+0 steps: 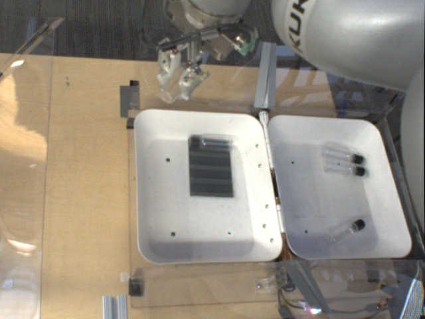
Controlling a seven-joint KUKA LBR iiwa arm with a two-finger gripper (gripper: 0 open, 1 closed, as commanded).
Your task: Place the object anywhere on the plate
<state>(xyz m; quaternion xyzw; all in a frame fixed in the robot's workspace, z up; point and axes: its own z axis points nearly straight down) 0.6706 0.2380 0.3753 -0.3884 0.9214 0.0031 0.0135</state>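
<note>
Camera view, tool [179,78] above left bin's [149,178] far rim (grip unclear), dark plate [211,171] below, clear tubes [342,161] well apart.

Matt white plastic bins [153,178], wood-look bench [80,178], ribbed dark plate [211,168]

A: what's around the work area?
B: wooden tabletop [80,178], two shallow white bins touching side by side. left bin [149,238], right bin [392,244].
A: anything on the bin floors?
B: small dark dots scattered on both. can't tell if holes or screws.
A: fixtures?
B: grey metal post [264,78] running back from the seam between the bins. black block [131,98] just off the left bin's far corner, smaller black block [135,286] by its near corner, ribbed metal piece [114,306] beside that at the frame edge.
A: rest?
B: cables [299,304] under the right bin's near edge. dark carpet [66,5] beyond the tabletop.
</note>
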